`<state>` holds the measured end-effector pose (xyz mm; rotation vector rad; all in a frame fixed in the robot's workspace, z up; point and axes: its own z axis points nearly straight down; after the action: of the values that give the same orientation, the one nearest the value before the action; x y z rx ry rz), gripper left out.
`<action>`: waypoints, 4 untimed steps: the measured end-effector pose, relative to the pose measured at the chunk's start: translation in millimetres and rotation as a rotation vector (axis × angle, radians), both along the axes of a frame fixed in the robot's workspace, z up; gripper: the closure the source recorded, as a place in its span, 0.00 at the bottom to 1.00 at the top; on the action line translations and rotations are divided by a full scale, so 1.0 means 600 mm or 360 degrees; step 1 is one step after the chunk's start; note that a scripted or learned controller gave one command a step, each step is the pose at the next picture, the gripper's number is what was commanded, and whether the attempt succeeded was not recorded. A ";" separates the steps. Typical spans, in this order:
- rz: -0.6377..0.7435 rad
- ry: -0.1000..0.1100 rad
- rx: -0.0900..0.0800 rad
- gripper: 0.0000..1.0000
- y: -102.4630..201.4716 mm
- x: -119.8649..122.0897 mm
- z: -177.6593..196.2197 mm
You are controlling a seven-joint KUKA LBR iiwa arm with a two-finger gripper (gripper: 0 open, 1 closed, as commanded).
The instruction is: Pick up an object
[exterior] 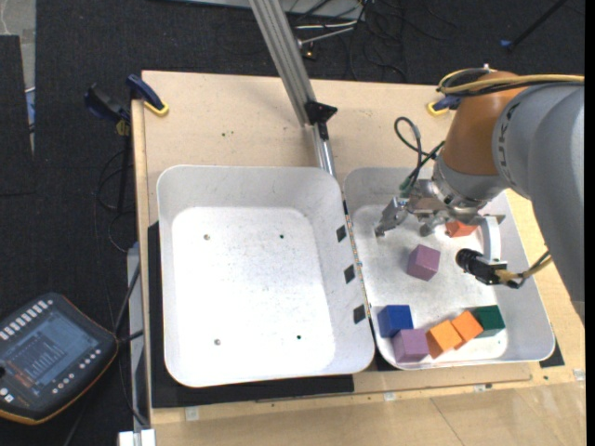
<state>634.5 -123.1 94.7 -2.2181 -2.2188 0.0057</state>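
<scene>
My gripper (435,217) hangs over the far part of the right bin (521,291), below the grey arm's orange band. A small red-orange block (459,229) peeks out just under its right side. A purple cube (423,261) lies alone a little in front of the gripper, apart from it. Along the bin's near edge sit a blue cube (395,320), a second purple cube (411,344), two orange blocks (444,335) and a green block (489,320). I see nothing lifted off the bin floor.
The left bin (186,193) sits beside the right one, their rims meeting at the centre. A slanted metal pole (284,49) comes down to the bins' far junction. Clamps hold the bench's far corners. A teach pendant (46,351) lies off the bench at the near left.
</scene>
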 end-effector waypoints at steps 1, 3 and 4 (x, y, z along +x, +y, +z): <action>-0.0002 -0.0014 -0.0002 1.00 -0.001 0.004 0.025; 0.0003 -0.0021 -0.0003 1.00 0.002 0.025 0.190; 0.0010 -0.0007 0.0001 1.00 0.077 -0.017 0.183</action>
<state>624.2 -77.0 204.2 -2.2133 -2.2273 -0.0004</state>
